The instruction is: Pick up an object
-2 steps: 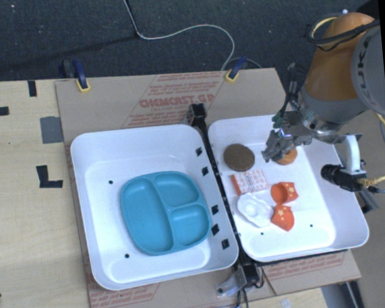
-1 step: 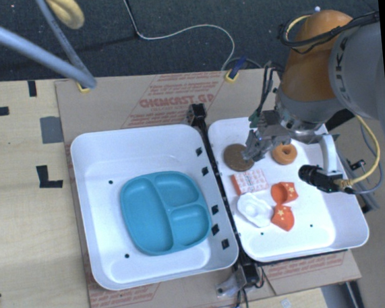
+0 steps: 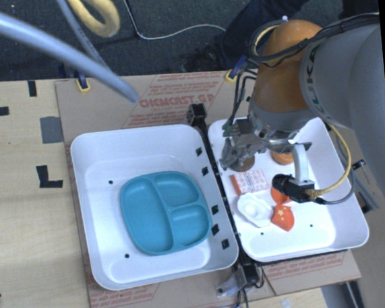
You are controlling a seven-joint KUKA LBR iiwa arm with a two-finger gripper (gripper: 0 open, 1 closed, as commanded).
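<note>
My gripper (image 3: 241, 153) hangs low over the back left of the right bin (image 3: 336, 234), under the orange wrist band. Just below it lies a small red-and-white packet (image 3: 248, 180). In front of that sits a white lumpy object (image 3: 253, 210), and a red-orange piece (image 3: 283, 217) lies to its right. An orange round item (image 3: 282, 156) peeks out beside the gripper, partly hidden by the arm. Nothing shows between the fingers.
The left bin (image 3: 85, 167) holds a blue divided plate (image 3: 165, 210). A black divider with clips (image 3: 211, 175) runs between the bins. A black-and-yellow cable (image 3: 318, 195) loops over the right bin. A grey pole (image 3: 46, 42) crosses the top left.
</note>
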